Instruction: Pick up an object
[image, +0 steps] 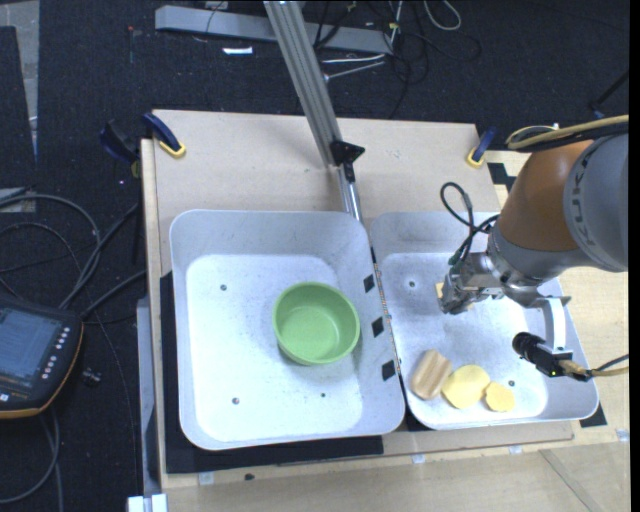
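Gripper (452, 300), grip unreadable, hangs in the right bin above three small yellowish foam-like pieces (466, 386); likely light, squashy, best pinched across.

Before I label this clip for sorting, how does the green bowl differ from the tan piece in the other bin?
The green bowl is round, hollow and open upward; the tan piece is a solid, elongated lump. The bowl looks much larger than the tan piece. The bowl sits alone in the left bin, while the tan piece lies in the right bin beside two yellow pieces. Both rest on a white bin floor, apart from the gripper.
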